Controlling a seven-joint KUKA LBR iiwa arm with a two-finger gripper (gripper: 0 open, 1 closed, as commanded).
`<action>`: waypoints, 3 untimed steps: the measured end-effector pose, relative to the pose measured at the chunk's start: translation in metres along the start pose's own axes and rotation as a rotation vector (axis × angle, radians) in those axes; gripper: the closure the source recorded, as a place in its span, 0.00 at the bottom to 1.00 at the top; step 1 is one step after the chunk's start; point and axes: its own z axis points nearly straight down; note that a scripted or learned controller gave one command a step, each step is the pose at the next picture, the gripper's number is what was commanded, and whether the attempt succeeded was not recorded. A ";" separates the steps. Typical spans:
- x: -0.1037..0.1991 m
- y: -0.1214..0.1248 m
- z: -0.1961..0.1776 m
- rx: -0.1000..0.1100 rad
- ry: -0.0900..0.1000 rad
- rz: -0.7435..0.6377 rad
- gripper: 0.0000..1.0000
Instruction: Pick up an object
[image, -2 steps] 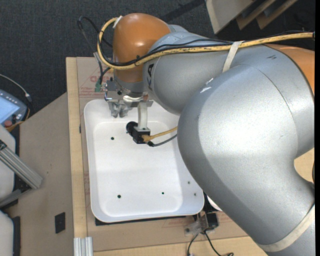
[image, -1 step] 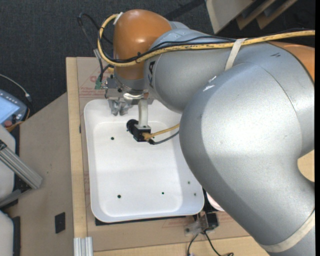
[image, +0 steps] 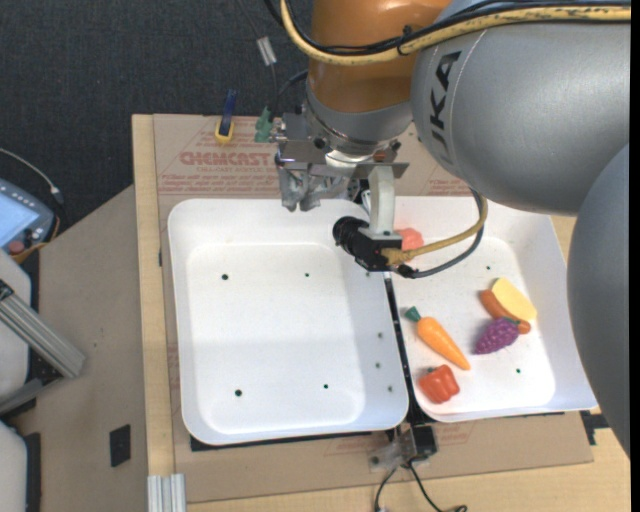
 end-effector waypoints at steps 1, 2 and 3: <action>0.033 -0.044 -0.006 0.011 -0.002 -0.006 1.00; 0.036 -0.003 0.012 0.004 -0.003 -0.001 1.00; 0.036 0.062 -0.119 -0.010 0.002 -0.003 1.00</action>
